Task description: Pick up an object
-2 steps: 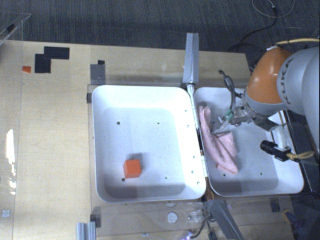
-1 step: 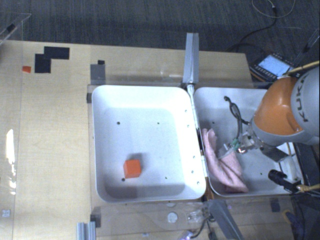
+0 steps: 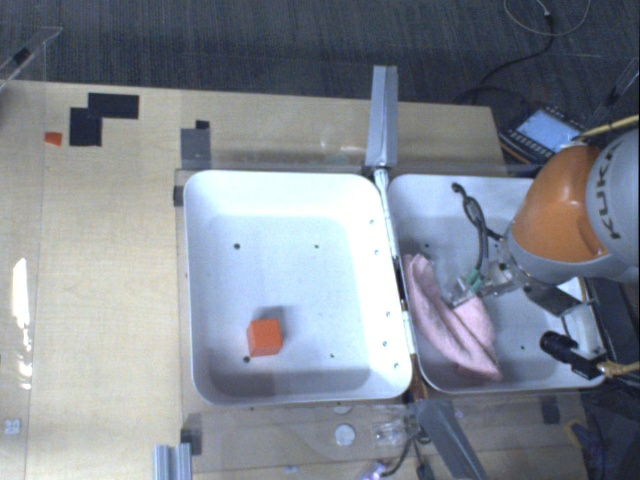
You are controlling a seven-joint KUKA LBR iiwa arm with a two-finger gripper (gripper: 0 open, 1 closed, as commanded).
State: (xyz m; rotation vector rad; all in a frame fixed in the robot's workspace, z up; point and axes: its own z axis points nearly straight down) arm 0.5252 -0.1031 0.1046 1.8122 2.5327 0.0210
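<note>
While the end effector (image 3: 470, 286) sits down at the pink cloth (image 3: 455, 320), can't tell its grip; nothing's lifted yet.

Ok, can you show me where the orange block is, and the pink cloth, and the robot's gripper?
orange block (image 3: 265, 337): camera view, middle of its top face.
pink cloth (image 3: 450, 323): camera view, middle of the crumpled fabric.
gripper (image 3: 467, 288): camera view, its tip, at the cloth.

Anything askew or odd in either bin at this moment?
Slightly: the pink cloth lies crumpled in the right bin, bunched against the wall beside the left bin. The orange block sits flat in the left bin.
</note>
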